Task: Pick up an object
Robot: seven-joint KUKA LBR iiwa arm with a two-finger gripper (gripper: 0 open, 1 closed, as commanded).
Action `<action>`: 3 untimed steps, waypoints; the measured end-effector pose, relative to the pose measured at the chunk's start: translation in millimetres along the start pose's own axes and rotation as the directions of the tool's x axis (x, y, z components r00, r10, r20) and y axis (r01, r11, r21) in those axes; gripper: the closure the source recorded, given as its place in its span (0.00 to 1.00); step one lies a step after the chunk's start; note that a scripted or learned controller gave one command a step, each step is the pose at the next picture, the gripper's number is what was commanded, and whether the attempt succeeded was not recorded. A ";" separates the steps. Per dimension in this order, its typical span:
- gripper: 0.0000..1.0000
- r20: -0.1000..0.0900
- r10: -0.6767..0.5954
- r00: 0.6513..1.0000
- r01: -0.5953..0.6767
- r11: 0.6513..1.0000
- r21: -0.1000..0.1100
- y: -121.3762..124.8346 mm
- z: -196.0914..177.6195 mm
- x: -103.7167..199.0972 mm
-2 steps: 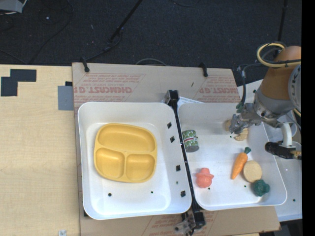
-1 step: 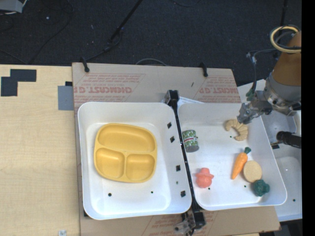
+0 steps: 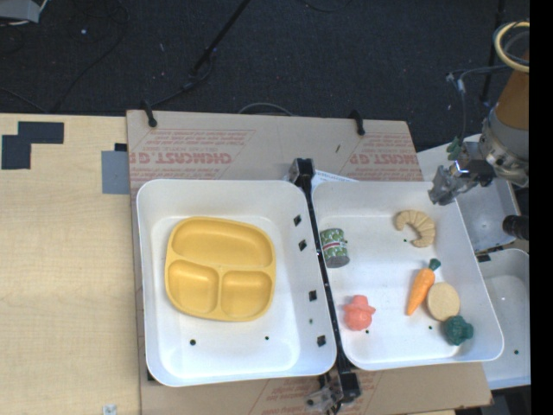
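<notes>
Pincer [image 3: 451, 182] at far right edge of right bin [image 3: 380, 357], above its rim; finger state cannot tell, too small and blurred. Nothing seen held. Candidates in right bin: croissant [image 3: 416, 226] nearest pincer, carrot [image 3: 421, 289] touching round cracker [image 3: 443, 301], broccoli [image 3: 457, 329] near right corner, pink toy [image 3: 359, 312], green can [image 3: 333, 247] beside divider. Yellow tray [image 3: 221, 266] in left bin. Risks: descent clipping bin rim; carrot rolling from fingers; cracker dragged along; can toppling.
</notes>
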State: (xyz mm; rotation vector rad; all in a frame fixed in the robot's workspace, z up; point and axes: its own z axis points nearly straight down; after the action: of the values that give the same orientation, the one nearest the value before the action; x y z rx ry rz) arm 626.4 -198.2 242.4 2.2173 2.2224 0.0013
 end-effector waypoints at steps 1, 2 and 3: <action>1.00 -0.003 -0.002 1.000 0.002 1.000 0.005 -4.6 -6.5 50.9; 1.00 -0.004 -0.002 1.000 0.002 1.000 0.008 -23.7 4.5 105.3; 1.00 -0.002 -0.002 1.000 0.002 1.000 0.007 -28.6 3.2 148.6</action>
State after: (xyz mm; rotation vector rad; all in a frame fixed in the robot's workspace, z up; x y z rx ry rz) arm 597.5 -49.6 239.0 2.2201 2.2290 -0.0035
